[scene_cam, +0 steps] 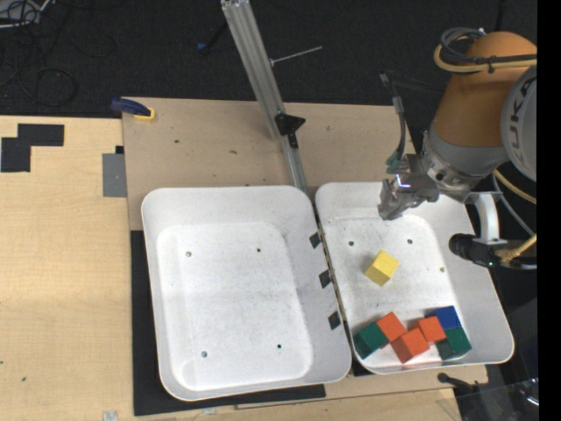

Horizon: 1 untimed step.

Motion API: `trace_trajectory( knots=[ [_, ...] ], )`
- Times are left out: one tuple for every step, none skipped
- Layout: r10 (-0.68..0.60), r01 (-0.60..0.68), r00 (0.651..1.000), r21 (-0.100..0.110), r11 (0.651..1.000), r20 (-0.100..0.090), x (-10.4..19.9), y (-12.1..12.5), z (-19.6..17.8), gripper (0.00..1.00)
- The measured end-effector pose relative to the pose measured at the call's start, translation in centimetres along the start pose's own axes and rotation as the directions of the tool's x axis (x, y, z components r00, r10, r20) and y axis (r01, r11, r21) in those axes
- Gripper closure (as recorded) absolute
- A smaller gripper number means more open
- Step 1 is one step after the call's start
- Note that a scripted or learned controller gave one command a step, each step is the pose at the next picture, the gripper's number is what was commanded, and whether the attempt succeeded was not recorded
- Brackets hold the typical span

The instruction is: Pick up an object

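A yellow cube (381, 268) lies alone near the middle of the right bin (351, 202). At that bin's front edge sits a cluster of blocks: a green one (370, 337), two orange ones (391, 326) (431, 330), a red-orange one (409, 346), a blue one (447, 317) and a dark green one (454, 347). My gripper (396, 203) hangs over the bin's back part, up and to the right of the yellow cube and apart from it. Nothing shows between its fingers.
The left bin (158, 209) stands beside the right one, with black clips (324, 279) along the shared rim. A slanted aluminium rail (259, 68) rises behind the bins. A blue-and-yellow clamp (131, 108) lies at the bench's back left.
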<state>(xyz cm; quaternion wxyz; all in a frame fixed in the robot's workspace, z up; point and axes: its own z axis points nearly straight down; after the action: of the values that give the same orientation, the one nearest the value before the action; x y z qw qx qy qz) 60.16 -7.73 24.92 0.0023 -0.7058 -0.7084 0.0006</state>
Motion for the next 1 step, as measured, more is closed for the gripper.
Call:
trace_trajectory(
  knots=[
    [-0.001, 0.001, 1.0, 0.002, 1.0, 0.0, 5.25, -2.86, 0.66, 1.0]
  ],
)
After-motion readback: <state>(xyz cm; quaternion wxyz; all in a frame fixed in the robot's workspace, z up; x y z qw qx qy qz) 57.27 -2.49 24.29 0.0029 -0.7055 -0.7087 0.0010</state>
